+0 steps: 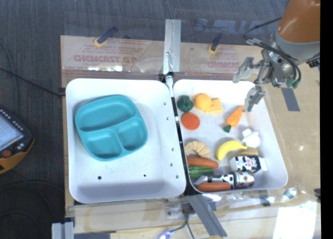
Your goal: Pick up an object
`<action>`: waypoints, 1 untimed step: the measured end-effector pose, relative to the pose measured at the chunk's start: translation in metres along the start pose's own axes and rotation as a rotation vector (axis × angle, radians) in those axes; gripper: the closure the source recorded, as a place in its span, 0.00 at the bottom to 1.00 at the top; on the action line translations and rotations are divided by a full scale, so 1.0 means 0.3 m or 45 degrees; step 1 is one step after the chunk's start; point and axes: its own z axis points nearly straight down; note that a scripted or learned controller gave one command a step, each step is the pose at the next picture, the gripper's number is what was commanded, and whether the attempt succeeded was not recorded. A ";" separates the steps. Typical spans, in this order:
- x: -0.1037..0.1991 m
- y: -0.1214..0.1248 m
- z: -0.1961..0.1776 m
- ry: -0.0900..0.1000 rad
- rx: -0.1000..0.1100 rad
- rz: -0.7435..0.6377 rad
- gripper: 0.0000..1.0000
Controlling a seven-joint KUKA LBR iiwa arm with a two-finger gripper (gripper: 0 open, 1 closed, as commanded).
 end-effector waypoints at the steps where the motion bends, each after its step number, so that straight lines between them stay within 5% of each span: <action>1: -0.009 -0.133 0.448 0.003 -0.002 0.123 0.00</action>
